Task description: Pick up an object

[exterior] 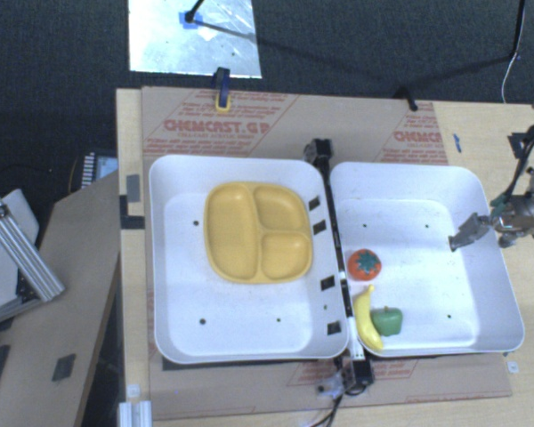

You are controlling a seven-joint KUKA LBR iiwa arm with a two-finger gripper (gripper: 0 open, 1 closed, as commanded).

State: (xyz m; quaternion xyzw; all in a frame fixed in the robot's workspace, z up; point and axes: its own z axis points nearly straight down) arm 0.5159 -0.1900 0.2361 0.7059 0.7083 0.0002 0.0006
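Gripper fingers indistinct, arm cropped.

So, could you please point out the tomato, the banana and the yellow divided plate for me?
tomato (365,264), camera view, middle of its red top.
banana (367,320), camera view, middle of its curved body.
yellow divided plate (231,229), camera view, floor of its large left compartment.

**Bright fruit on white**

Two white bins, and a yellow plate glows in the left. Red tomato, yellow banana, green pepper in the right. Tan table with red lettering.
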